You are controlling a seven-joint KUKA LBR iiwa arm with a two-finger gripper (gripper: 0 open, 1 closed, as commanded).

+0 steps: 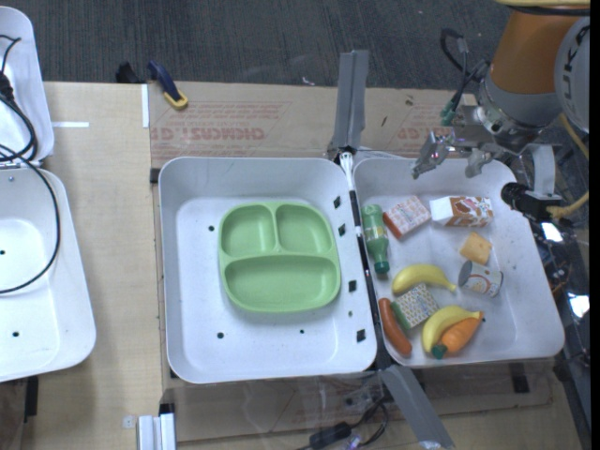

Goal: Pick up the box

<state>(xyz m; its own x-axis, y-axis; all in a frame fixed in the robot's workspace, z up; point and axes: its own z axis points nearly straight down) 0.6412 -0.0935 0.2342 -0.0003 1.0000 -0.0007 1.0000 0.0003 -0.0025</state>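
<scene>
Camera view, hand (454, 156) open, holding nothing

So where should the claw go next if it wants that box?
Probably forward and down: the gripper hangs open above the right bin's far rim, holding nothing, while the orange-and-white box lies just nearer the camera, beside a red-and-white packet.

Pale green three-compartment plastic tray (278, 256) in left shallow white bin (178, 279). Right shallow white bin (534, 331): red-and-white carton box (407, 217), green bottle (376, 237), two yellow bananas (424, 277), orange carrot (457, 336), yellow block (475, 248).
</scene>
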